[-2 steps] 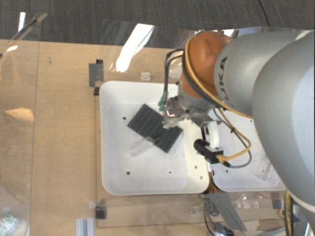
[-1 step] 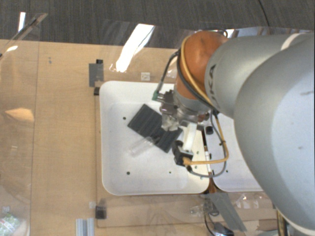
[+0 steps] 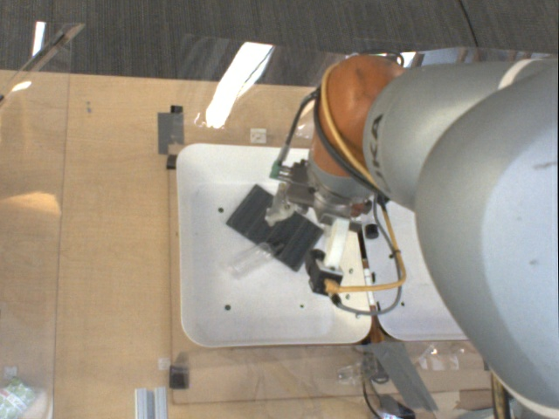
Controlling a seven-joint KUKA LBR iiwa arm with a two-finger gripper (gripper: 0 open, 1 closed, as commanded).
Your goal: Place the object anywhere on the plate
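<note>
— The gripper [image 3: 284,221] hangs low over the left bin [image 3: 188,234], below the orange band of the grey arm [image 3: 454,147] that reaches in from the right. Open or closed?

— From where I stand, I cannot tell. The wrist body covers its working end. Two dark flat pieces [image 3: 253,212] show just under it, one to either side, but I can't say whether they belong to the tool or lie loose in the bin.

— Is it holding anything?

— Nothing that I can see gripped. A small clear piece [image 3: 249,260], pale and hard to read against the white, lies on the bin floor just beside the lower dark piece, to the near side of the gripper. I take that for the object, though it is too faint to name.

— Touching the gripper?

— Close to it, but contact is not clear.

— So how far along are we?

— Early, by my reckoning. The object rests on the bare floor of the left bin, not on any plate, so both the pick-up and the placing appear to be left to do. The right bin [image 3: 419,321] sits mostly beneath the arm.
</note>
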